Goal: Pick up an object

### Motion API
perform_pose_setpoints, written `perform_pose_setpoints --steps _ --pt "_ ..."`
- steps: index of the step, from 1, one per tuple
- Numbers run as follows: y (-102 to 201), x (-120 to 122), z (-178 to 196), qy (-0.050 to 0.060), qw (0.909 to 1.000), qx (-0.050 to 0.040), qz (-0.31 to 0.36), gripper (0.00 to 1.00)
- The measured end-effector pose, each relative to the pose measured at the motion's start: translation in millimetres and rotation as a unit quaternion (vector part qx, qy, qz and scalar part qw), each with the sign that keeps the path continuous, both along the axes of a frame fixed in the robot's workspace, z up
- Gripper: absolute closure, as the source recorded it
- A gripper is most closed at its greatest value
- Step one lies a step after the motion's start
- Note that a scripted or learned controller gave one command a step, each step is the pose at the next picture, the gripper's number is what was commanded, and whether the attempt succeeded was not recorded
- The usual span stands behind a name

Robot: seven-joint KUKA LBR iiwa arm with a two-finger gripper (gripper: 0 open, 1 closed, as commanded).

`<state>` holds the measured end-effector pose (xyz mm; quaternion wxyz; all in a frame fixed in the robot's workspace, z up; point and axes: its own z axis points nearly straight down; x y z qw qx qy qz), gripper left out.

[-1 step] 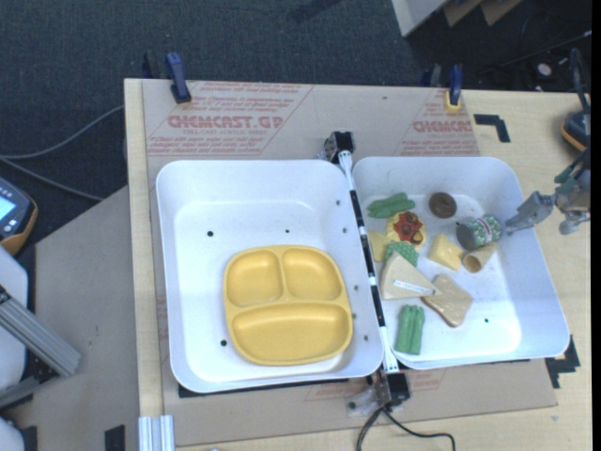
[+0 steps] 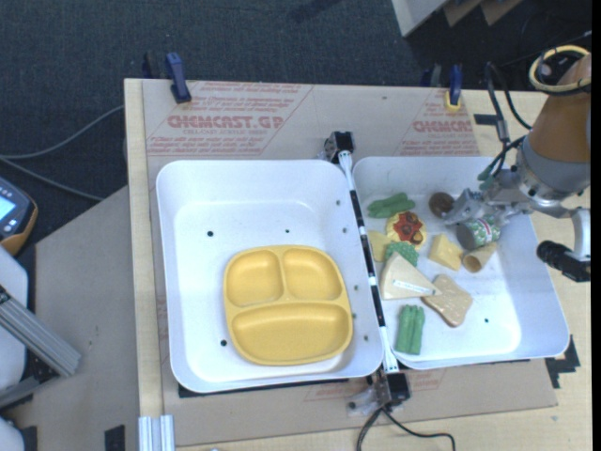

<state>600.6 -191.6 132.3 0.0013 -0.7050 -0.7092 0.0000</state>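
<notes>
Because the toy food [image 2: 413, 271] is lying crowded in the right bin [image 2: 526, 332], the gripper [image 2: 472, 216] is reaching there, its grip state impossible to tell.

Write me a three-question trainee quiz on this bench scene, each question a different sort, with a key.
1. True or false: the yellow divided plate lies in the left bin.
2. Multiple choice: where is the gripper? A) above the left bin B) above the right bin, near its far side C) off the bench
3. Fill in: the green piece nearest the right bin's front edge lies just left of the tan ____.

Key: 1 true. 2 B. 3 bread slice.
</notes>
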Motion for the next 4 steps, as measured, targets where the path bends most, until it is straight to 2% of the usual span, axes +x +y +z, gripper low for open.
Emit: perform_pose_setpoints --steps 1,2,3,4 --pt "-0.8 -18.2 -27.6 -0.009 0.9999 -0.0062 -0.004 0.00" --pt "-13.3 70.0 -44.6 -0.002 1.0000 -0.0003 -0.001 0.00" --pt "-13.7 68.3 -33.6 -0.004 1.0000 -0.0021 -0.001 1.00" --pt "33.9 67.6 -44.0 -0.002 1.0000 -0.0024 -0.001 1.00"
